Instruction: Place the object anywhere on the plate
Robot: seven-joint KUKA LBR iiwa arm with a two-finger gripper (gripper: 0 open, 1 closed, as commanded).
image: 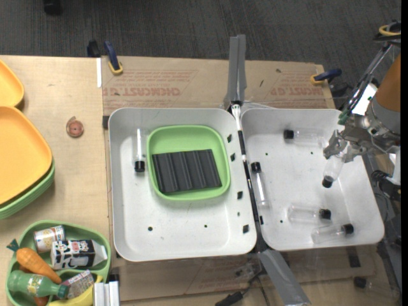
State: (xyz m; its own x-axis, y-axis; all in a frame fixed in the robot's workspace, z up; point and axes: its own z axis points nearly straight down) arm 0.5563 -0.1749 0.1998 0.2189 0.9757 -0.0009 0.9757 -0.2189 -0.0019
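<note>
A clear tube [331, 171] is pinched upright in the end effector [338, 150]; the green plate [188, 137] sits well off toward the left bin.

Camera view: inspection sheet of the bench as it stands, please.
Surface: two white bins side by side on cardboard.
Job's things: green plate with dark ribbed pad in left bin; clear tube at the end effector, grip unclear.
Clutter: tubes in both bins; bowl of toy food; yellow plates.
End effector: over right bin.
Cables: nothing seen.
Surroundings: clamps, dark carpet.
</note>
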